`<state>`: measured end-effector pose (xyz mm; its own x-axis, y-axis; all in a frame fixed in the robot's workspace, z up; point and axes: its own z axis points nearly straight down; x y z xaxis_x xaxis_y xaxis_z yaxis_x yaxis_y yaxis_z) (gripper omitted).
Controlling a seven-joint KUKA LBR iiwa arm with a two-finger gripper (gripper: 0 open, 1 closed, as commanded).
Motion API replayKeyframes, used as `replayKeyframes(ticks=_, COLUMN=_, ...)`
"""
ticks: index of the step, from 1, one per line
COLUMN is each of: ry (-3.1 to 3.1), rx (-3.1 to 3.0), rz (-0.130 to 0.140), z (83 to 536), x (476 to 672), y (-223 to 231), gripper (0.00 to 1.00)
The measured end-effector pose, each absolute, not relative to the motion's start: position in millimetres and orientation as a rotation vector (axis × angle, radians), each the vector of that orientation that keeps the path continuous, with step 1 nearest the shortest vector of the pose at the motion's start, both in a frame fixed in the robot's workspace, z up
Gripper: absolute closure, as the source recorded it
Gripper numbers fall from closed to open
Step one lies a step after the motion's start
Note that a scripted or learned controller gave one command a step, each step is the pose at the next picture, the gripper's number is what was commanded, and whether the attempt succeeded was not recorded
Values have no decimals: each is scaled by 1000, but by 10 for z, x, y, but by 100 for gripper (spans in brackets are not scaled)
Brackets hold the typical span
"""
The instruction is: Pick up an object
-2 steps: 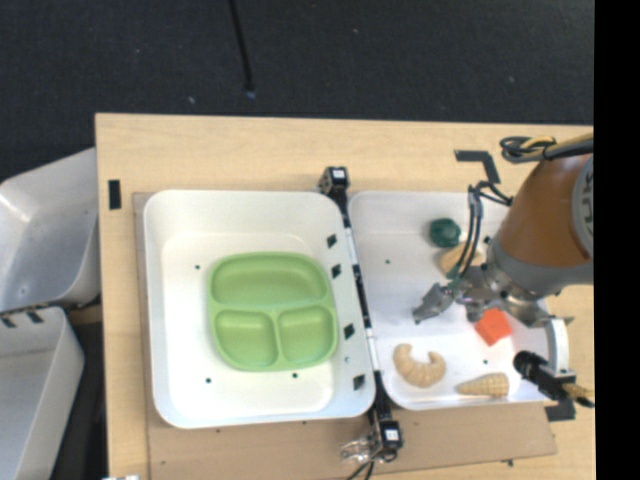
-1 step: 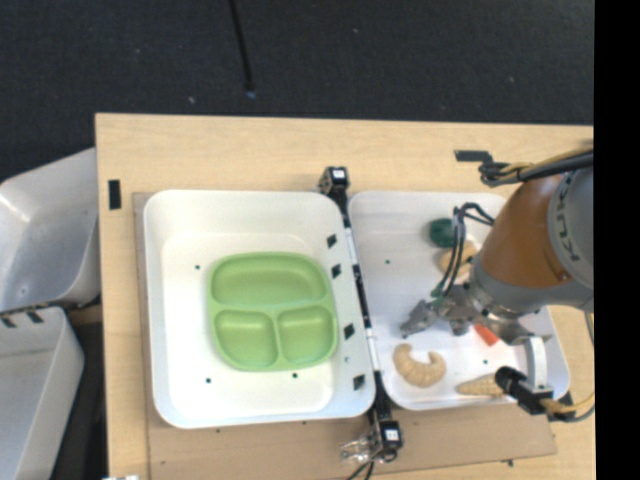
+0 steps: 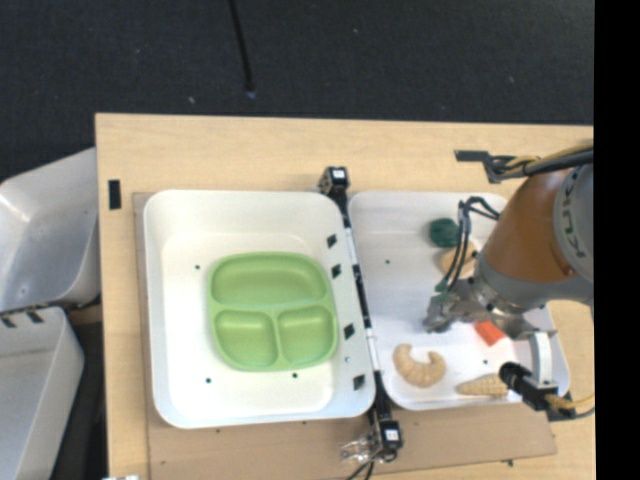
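My gripper [image 3: 441, 314], whose state I cannot tell from here, hangs low in the right bin [image 3: 400, 268], and the croissant [image 3: 420, 365] lies just below it toward the near wall, curled crosswise.

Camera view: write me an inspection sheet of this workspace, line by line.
Surface: wooden bench bearing the left bin and the right bin.
Job's things: croissant-shaped piece, cone-shaped piece, orange piece, dark green piece, all in the right bin.
Clutter: green divided plate in the left bin.
Grippers: gripper low over the right bin; grip cannot be told.
Cables: cable along the arm.
Surroundings: dark floor.
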<state>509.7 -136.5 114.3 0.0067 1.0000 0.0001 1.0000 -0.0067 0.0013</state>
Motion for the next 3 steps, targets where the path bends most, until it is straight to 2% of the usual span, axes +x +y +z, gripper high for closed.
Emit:
replayKeyframes(ticks=2, ry=2219, rx=2213, rz=6, z=2294, x=5065, y=-1450, gripper=100)
replayKeyframes(ticks=3, ry=2221, rx=2213, rz=5, z=2728, x=5078, y=-1471, gripper=100)
